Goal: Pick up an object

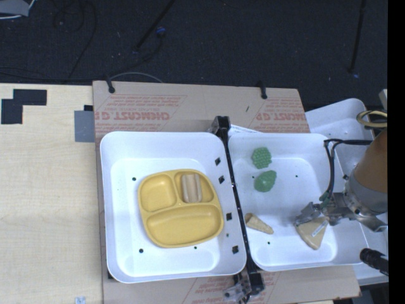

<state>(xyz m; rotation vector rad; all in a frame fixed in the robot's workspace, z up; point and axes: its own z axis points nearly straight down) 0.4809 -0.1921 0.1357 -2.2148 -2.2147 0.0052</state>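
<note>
Low in the right-hand bin (316, 145), the gripper (314, 218) sits with its metal fingers spread apart over a pale yellow wedge (312, 234), a smooth triangular piece like a slice of cheese. The wedge lies just below the fingertips, on the bin floor near the front right corner; whether the fingers touch it is unclear, and nothing shows clamped between them. To the gripper's left lies a second, smaller tan wedge (259, 223), narrow and pointed, flat on the white plastic. Further back and to the left of the gripper are two green lumps with a bumpy, knobbly surface: one (265, 181) nearer, the other (261, 156) just behind it.

Well to the gripper's left, across the black divider (231, 189), the other bin (120, 170) holds a glossy yellow sectioned tray (180, 223) with rounded corners; a beige cylinder-like piece (190, 187) rests in its upper right compartment.

Both bins are shallow, smooth white plastic, set on a brown cardboard sheet (190, 106) with red printing. Light wood bench (44, 201) extends to the left; dark floor with cables lies behind.
</note>
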